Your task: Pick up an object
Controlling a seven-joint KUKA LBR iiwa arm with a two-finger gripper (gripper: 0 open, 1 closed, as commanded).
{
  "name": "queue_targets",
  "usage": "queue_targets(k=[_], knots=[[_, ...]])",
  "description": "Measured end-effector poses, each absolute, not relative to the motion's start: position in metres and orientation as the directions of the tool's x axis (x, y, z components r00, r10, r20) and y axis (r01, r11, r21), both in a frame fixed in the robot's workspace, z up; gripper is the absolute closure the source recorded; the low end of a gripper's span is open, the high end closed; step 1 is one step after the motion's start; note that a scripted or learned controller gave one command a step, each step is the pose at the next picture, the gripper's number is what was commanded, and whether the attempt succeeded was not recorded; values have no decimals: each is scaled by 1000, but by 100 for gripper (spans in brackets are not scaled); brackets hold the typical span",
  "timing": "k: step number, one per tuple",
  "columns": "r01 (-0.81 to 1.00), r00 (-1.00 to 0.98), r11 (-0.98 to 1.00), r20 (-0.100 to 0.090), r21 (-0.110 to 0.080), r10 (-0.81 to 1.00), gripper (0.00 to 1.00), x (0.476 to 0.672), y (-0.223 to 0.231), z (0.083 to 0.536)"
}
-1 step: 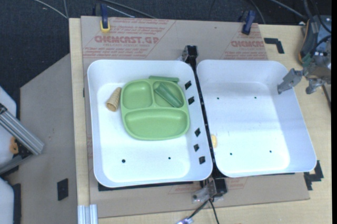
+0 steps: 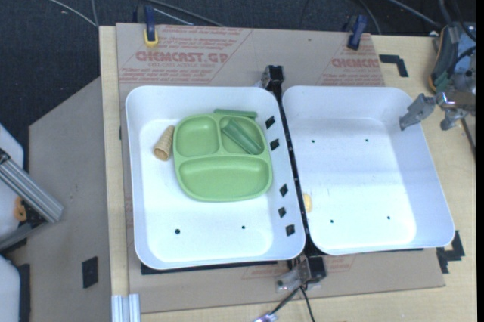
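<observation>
The gripper [image 2: 431, 110] is seen at the right bin's [image 2: 363, 237] upper right rim, its fingers spread apart with nothing between them. In the left bin [image 2: 204, 245], well apart from it, a green divided plate [image 2: 219, 177] is placed; a green piece [image 2: 242, 133] lies in it, and a small cone [image 2: 163, 143] rests just beside its left edge.

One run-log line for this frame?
claw: above right bin's far right edge | left bin: green divided plate, ice cream cone | nothing held
</observation>
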State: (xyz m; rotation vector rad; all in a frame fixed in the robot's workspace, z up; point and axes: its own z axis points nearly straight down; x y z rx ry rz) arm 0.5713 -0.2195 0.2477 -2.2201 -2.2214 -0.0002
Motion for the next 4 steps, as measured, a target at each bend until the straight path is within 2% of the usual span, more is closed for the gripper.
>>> queue_targets(k=[1, 2, 3, 4], knots=[[1000, 0, 0, 3, -7, 1000, 0, 567, -218, 185], [1000, 0, 0, 3, -6, 1000, 0, 571, -217, 123], [1000, -2, 2, 8, -4, 1000, 0, 572, -214, 83], [1000, -1, 1, 4, 0, 1000, 100, 573, -215, 96]])
